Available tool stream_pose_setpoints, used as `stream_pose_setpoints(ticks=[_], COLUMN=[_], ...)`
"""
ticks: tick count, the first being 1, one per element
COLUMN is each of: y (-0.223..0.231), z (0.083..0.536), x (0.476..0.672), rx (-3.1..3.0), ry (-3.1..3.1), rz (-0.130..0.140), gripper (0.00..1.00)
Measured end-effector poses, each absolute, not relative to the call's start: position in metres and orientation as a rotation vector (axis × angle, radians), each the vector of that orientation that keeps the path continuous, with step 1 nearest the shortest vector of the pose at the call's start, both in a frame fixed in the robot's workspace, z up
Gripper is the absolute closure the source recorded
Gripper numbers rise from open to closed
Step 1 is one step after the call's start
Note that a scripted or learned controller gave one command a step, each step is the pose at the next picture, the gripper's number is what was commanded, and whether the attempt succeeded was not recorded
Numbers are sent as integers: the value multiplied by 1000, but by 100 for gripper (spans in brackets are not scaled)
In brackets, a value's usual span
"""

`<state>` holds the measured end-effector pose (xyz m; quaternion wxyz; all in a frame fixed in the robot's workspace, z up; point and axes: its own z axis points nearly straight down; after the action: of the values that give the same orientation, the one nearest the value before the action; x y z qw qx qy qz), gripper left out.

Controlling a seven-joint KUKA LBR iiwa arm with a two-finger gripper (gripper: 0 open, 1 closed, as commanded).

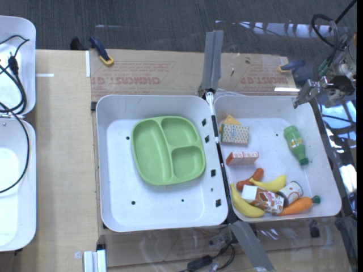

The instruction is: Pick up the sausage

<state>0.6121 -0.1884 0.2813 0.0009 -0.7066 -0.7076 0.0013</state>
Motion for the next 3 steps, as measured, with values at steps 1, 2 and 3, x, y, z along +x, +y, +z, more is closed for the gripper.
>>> stream_pose_setpoints(ticks=[1, 2, 3], y=[-122, -97, -99], z=[91, 91, 99], x=[590, 534, 534], rx=[-2439, -2367, -2370], ry=[-1978, -2062, -2056], rz=[4, 4, 6], gripper=[0, 0, 100])
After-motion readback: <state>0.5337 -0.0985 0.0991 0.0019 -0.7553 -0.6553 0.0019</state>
